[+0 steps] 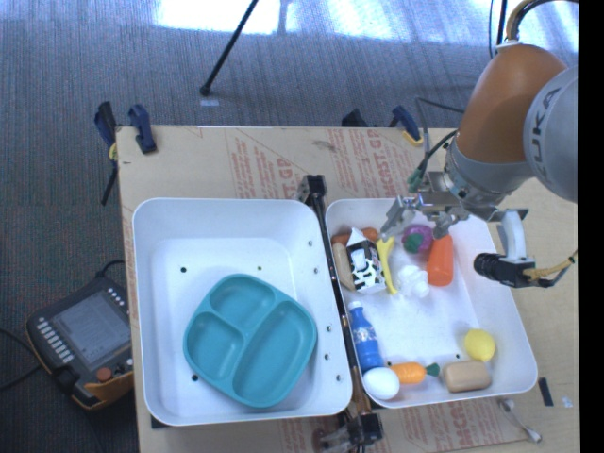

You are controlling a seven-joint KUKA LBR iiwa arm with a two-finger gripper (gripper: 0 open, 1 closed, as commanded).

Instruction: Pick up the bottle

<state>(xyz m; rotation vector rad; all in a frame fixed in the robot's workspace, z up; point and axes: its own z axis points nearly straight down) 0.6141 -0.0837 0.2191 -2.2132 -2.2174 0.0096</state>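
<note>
The bottle (pixel 366 338) is blue with a white cap and lies along the left wall of the right bin (pixel 500 295), cap pointing to the far side. My gripper (pixel 421 221) hangs over the far part of that bin, above a purple toy (pixel 415 242) and beside an orange-red one (pixel 440 260). Its fingers are spread open with nothing held between them. The bottle lies well to the near left of the gripper, apart from it.
Around the bottle lie a black-and-white carton (pixel 363 262), a yellow banana (pixel 386 267), a white egg (pixel 381 383), a small carrot (pixel 411 373), a lemon (pixel 479 344) and a tan piece (pixel 467 377). The left bin (pixel 165 253) holds a teal divided plate (pixel 250 341).
</note>
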